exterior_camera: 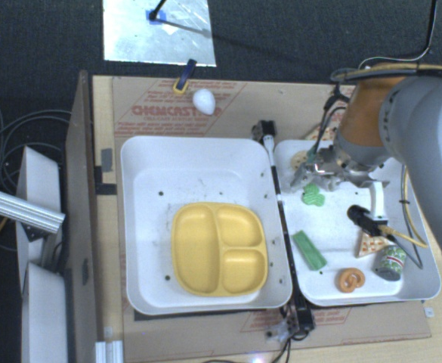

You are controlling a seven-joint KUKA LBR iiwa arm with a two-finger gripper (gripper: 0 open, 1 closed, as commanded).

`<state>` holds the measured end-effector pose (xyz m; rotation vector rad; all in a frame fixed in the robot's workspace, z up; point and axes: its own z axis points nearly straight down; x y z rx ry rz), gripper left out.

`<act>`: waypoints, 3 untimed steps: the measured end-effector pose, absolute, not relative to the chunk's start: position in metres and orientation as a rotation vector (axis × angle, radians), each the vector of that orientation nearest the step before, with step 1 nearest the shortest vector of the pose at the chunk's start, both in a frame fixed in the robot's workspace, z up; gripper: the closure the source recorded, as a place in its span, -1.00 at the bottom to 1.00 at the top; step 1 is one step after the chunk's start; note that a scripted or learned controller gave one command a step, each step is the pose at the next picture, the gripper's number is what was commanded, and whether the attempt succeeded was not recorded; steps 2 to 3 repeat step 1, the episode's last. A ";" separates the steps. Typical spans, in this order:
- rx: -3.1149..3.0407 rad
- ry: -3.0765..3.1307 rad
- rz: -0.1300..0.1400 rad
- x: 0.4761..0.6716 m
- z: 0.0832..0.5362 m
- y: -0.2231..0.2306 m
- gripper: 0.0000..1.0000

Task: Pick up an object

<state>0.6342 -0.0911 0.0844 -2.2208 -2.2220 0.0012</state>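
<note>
My gripper (316, 174) hangs over the back left corner of the right bin (340, 234), a shallow tray of smooth white plastic. I cannot tell whether it is spread or pressed together. Just in front of it lies a small knobbly green lump (312, 197). Nearer the front are a flat green bar (309, 249), a twisted brown pretzel (350, 280), a pizza wedge (369, 244) and a round can (391, 262) on its side. The left bin (153, 174) holds a glossy yellow plate (221, 248), rounded and split into three hollows.
</note>
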 end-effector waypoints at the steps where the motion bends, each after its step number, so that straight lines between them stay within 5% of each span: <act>1: -2.221 -2.226 -0.004 0.636 0.096 -0.091 1.00; 3: -2.221 -2.226 -0.004 0.636 0.096 -0.091 1.00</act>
